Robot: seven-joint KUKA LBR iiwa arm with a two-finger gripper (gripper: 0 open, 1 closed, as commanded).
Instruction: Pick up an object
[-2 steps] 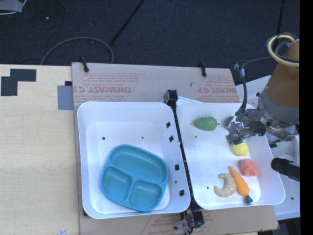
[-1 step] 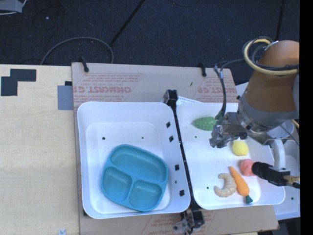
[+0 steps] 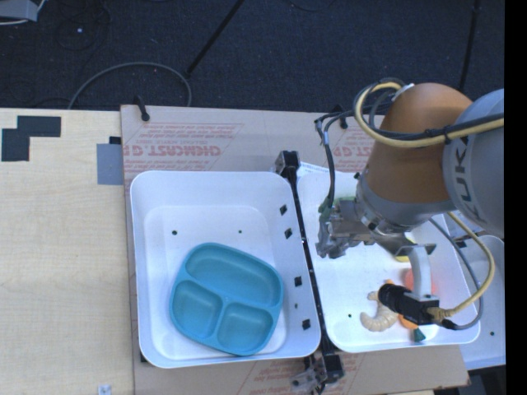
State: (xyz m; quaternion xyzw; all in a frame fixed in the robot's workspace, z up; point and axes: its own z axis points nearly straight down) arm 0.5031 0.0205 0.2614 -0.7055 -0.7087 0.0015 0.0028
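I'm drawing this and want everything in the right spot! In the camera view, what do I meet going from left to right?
wooden tabletop → blue divided plate → end effector → pale curved thing

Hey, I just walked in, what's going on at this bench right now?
The robot arm reaches over the right bin, with its gripper low near that bin's left wall. I can't see anything held in it, so no pick is evident yet. A pale curved object lies toward the front of that bin. A blue divided plate sits in the left bin.
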